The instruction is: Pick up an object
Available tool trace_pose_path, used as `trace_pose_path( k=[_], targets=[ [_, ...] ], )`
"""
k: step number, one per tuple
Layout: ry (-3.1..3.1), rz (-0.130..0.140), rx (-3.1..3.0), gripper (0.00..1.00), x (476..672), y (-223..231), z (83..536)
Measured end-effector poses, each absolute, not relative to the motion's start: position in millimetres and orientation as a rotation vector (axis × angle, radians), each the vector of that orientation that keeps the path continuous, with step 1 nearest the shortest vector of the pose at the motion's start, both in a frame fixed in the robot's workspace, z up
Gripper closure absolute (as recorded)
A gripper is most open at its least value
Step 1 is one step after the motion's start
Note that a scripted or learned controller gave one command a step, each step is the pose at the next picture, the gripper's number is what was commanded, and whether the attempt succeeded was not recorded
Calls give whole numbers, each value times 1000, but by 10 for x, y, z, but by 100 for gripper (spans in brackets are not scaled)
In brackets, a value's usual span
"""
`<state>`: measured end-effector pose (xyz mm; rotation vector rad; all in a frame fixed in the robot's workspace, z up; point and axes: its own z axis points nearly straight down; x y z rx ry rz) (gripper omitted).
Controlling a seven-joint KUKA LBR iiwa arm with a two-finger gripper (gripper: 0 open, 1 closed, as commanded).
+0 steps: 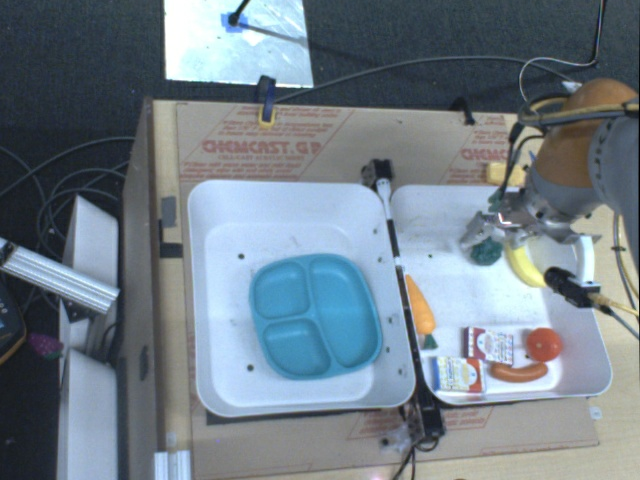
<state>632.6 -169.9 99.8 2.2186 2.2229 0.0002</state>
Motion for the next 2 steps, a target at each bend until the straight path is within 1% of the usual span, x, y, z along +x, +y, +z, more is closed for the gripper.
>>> trace_pose_path(
  k=[1, 2],
  targets=[
    [2222, 4, 2215, 100, 6340, -1701, 1113],
    [2224, 10, 2209, 100, 6467, -1133, 2188]
  ],
)
